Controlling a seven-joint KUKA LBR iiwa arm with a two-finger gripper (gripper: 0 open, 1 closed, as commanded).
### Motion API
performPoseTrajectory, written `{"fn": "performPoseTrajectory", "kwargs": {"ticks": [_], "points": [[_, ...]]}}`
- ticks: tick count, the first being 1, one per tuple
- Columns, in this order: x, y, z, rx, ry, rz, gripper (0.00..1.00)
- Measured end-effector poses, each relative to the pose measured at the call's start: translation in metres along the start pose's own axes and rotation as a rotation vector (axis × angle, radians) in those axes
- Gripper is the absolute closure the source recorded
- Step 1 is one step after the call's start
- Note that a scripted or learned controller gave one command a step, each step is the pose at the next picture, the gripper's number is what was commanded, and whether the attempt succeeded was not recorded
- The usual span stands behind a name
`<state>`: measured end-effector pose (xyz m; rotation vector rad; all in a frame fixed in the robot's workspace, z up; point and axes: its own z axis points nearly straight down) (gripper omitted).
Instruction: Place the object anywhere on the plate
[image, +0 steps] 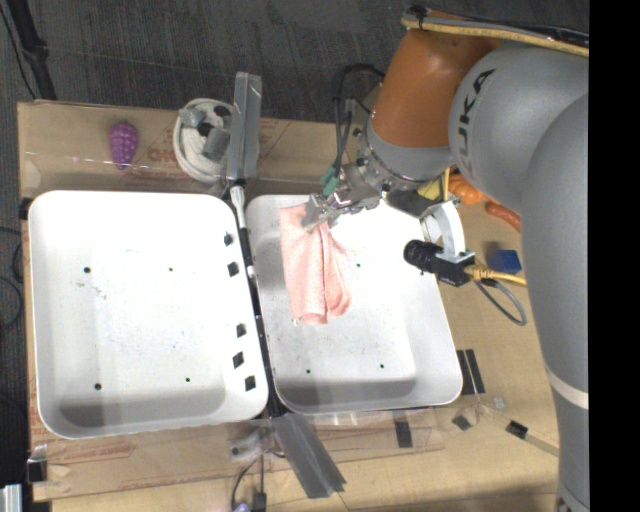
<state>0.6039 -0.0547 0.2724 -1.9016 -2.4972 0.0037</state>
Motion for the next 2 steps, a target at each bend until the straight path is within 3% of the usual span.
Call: {"fn": "performPoseTrajectory", "kwargs": {"ticks": [1, 2], "points": [[0.003, 0.001, 0.042, 0.002, 0.000, -0.009, 1.00], [0.051, -0.004, 0.033, 0.001, 0.000, -0.416, 1.00]]}}
